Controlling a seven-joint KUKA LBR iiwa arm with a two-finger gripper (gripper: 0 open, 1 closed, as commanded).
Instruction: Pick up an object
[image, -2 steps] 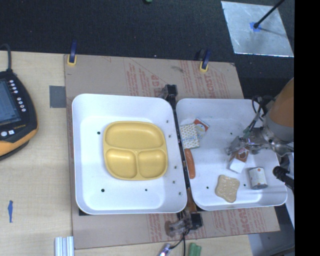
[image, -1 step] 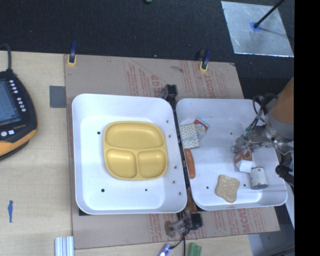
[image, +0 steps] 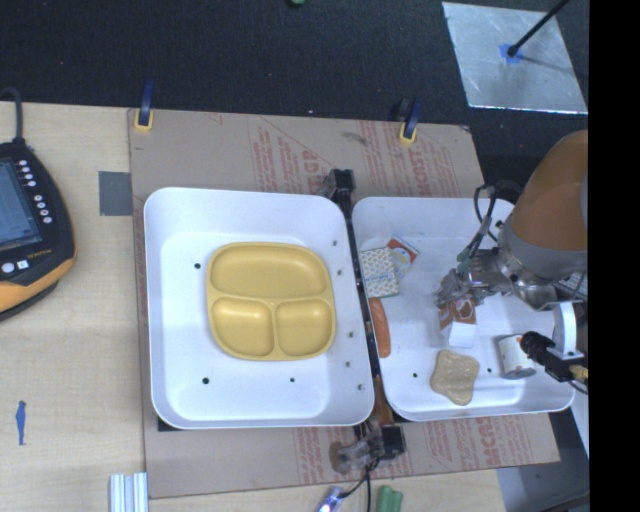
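The right bin (image: 420, 400) holds several small objects. A patterned packet (image: 381, 271) lies at its upper left, and a red sausage (image: 380, 326) lies along its left wall. A tan bread slice (image: 455, 376) rests near the front, with a white cylinder (image: 512, 352) to its right. A small red and white box (image: 460, 318) sits in the middle. My gripper (image: 462, 288) hangs low over the bin, just above and behind that box. The box's top edge is partly hidden by the gripper.
The left bin (image: 180, 390) holds a yellow divided plate (image: 270, 300). A teach pendant (image: 25, 225) lies on the bench at far left. Clamps (image: 407, 120) pin the cardboard sheet at the back. The arm's orange band (image: 555, 195) looms over the right bin's right side.
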